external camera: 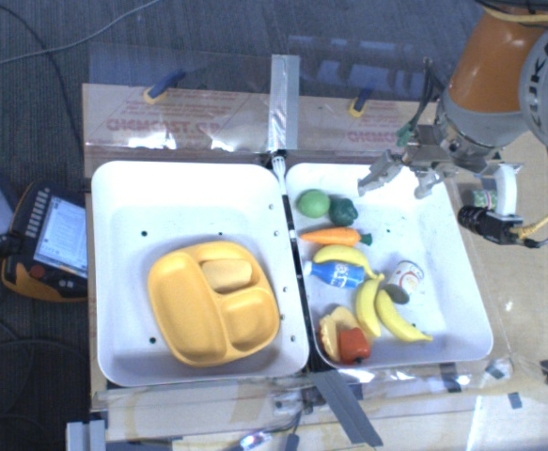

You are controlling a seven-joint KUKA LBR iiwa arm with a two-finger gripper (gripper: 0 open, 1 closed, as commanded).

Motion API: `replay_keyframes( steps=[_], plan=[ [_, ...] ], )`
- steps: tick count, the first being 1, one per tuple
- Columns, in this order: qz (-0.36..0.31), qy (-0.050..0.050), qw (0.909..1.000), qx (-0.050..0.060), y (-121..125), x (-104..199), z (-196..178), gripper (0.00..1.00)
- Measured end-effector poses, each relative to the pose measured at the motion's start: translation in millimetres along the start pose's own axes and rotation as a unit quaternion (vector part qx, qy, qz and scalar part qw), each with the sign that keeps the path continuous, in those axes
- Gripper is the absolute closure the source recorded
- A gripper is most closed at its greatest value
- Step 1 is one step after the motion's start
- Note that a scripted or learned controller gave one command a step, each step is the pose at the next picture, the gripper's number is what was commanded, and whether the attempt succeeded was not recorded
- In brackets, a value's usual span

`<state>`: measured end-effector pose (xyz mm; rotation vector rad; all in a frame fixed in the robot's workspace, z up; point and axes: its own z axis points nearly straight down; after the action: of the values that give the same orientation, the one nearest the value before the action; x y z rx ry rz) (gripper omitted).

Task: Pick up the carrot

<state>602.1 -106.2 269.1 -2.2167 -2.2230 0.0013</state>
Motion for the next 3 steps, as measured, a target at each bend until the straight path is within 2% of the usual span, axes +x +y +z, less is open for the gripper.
replay_keyframes(
  steps=[1, 2, 3],
  plan=[
    [-0.035, -0.001, 0.9994, 0.001, 17, 8, 122, 0.00],
    [0.035, 0.001, 0.9992, -0.022, 1, 10, 163, 0.00],
    [-0.118, -0.005, 0.9927, -0.020, 8, 9, 164, 0.00]
  ],
)
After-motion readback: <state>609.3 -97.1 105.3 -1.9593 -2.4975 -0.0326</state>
